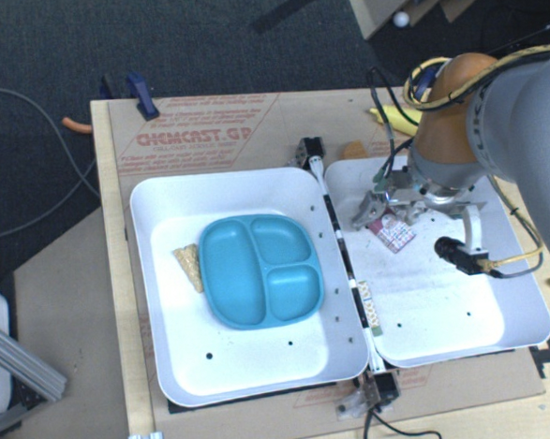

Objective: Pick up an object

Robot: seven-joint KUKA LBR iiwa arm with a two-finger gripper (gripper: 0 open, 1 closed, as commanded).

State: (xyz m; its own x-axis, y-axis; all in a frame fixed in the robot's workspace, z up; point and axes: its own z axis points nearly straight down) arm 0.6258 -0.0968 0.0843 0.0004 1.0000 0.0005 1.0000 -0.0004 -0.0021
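- The bench [203,134] carried two shallow white bins side by side, their inner walls meeting along a dark seam.
- The left bin [172,352] held a blue divided plate [260,269], lying flat near its middle, with one long compartment on its left side and two smaller ones on its right.
- A tan, sponge-like wedge [188,263] lay at the plate's left edge, partly tucked under the rim.
- The rest of that bin's floor was bare white with a few small dark dots.
- The right bin [433,329] held a small flat packet [393,233] with pink and white print, lying in the bin's upper left part, close to the shared wall.
- The grey arm [522,122], with its orange band [447,122], reached in from the right and stood over the upper part of the right bin.
- The gripper [387,208] hung just above the packet, touching or nearly touching its upper edge; its fingers were spread a little, and nothing was visibly clamped between them.
- A black fitting [456,254] with a yellow cable [517,261] hung from the arm over the bin's right half.
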